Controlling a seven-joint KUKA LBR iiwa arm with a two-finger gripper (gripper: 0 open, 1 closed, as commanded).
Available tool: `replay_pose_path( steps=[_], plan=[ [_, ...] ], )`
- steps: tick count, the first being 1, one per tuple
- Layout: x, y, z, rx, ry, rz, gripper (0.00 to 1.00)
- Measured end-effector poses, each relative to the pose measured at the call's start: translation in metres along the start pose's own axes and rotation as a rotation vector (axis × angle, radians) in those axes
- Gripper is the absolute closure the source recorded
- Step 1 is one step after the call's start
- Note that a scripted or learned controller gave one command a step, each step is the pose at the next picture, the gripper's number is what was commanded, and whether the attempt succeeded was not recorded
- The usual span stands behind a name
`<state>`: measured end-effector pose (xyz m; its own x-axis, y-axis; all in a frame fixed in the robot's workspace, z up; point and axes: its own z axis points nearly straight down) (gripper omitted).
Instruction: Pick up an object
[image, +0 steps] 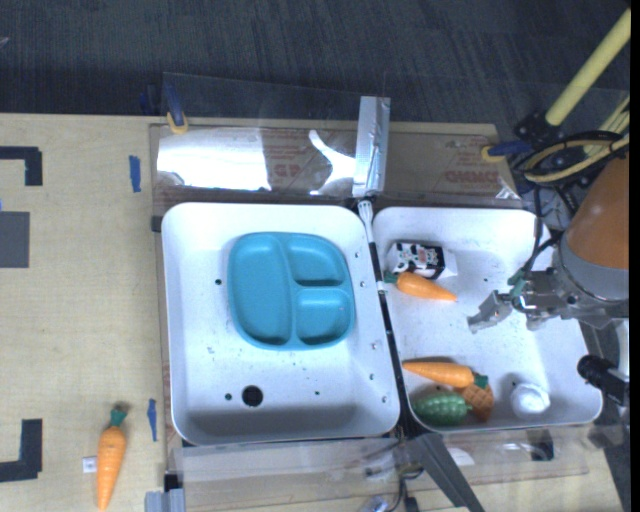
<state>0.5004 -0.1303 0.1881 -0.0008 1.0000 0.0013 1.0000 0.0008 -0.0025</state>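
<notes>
Red print, left: seen on the cardboard panel (300, 160) behind the left bin (190, 300), under a shiny plastic cover; the letters are too blurred to be read.
Red print, right: seen on the cardboard panel (450, 165) behind the right bin (500, 225); a line of capital letters is made out, but no word can be read.
Black-and-white packet (418, 258): lying in the right bin's far left corner; a printed pattern is seen on it, with no legible text.
Readable text elsewhere: none is found.
</notes>
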Motion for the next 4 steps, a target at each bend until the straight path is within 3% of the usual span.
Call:
replay_pose_path(
  steps=[1, 2, 3, 4],
  plan=[
    [0.048, 0.053, 0.004, -0.004, 0.0, -0.022, 0.0],
    [0.029, 0.109, 0.075, -0.026, -0.005, -0.007, 0.0],
    [0.033, 0.072, 0.101, -0.007, -0.002, -0.235, 0.0],
    [0.028, 0.127, 0.104, 0.031, 0.009, -0.38, 0.0]
  ],
)
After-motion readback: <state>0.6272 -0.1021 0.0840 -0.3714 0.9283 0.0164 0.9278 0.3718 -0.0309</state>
